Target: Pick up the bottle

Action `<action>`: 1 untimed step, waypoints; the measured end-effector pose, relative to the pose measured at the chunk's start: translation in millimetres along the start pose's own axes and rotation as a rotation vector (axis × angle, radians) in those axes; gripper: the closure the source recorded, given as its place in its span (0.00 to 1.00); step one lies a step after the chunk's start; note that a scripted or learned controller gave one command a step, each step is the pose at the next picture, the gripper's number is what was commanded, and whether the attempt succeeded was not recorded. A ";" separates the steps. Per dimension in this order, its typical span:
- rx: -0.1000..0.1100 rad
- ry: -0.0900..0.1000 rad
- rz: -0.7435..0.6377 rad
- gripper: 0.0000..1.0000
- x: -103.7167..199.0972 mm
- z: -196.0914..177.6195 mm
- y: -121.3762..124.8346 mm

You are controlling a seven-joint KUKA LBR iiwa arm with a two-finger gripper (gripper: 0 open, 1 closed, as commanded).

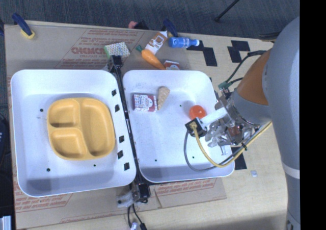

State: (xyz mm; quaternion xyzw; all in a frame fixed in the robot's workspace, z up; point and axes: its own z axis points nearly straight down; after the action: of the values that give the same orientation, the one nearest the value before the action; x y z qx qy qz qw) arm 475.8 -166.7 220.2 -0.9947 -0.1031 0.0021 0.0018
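A small blue bottle (183, 42) lies on its side on the cardboard behind the right bin (168, 170), outside it. Beside it lies a white and orange bottle-shaped item (156, 43). My gripper (213, 135) hangs low over the right side of the right bin, with a yellow cable looping under it. It is far from both bottles, and a red-orange ball (197, 111) sits just to its upper left. I see nothing held in it.
The right bin also holds a red packet (144, 102) and a cone-shaped piece (162, 96). A yellow divided plate (81, 127) fills the left bin (25, 173). An orange carrot-like toy (152, 59) and a green sponge (117, 49) lie behind the bins.
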 end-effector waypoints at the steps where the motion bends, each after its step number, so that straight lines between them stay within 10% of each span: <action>1: 0.000 0.002 -0.001 1.00 4.4 -16.0 -18.4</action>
State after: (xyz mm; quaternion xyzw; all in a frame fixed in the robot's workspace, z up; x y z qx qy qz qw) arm 476.3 -147.8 236.2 -0.9946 -0.1036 0.0013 0.0020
